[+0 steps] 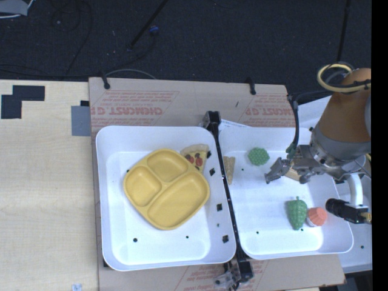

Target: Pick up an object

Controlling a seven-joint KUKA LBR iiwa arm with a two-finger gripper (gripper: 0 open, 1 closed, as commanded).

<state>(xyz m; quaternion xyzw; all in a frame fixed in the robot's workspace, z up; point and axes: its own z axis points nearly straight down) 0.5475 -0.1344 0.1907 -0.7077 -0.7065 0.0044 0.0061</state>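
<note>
I see the left bin (pixel 115 235) carrying a yellow divided plate (pixel 167 188) with a pizza slice (pixel 196 156) at its far edge. My end effector (pixel 290 170) hangs over the right bin (pixel 267 238), fingers spread, holding nothing — the approach step, I judge. Nearest targets: green ball (pixel 258 156), then green strawberry-shaped toy (pixel 297 213) — next I must centre over one and descend.

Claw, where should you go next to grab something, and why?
Probably a short slide left and down onto the round green bumpy ball. The claw hovers in the right white bin, nothing between its fingers, and that ball lies nearest, apart from the green leafy toy and orange piece.
</note>
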